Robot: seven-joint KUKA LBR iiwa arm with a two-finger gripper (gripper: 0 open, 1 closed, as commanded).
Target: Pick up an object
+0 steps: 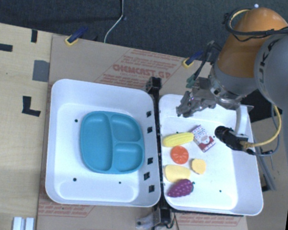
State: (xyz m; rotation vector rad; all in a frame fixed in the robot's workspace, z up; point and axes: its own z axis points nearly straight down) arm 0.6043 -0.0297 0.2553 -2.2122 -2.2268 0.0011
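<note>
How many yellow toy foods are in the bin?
3, all in the right bin: a corn cob nearest the gripper, a small round piece right of the orange tomato, and a yellow block above the purple grapes. The arm may hide more.

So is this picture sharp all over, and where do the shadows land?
Camera view: even, soft light; toys in the right bin look fairly crisp, the corn included; the blue tray casts a faint shadow; the gripper looks slightly blurred; no strong glare.
</note>
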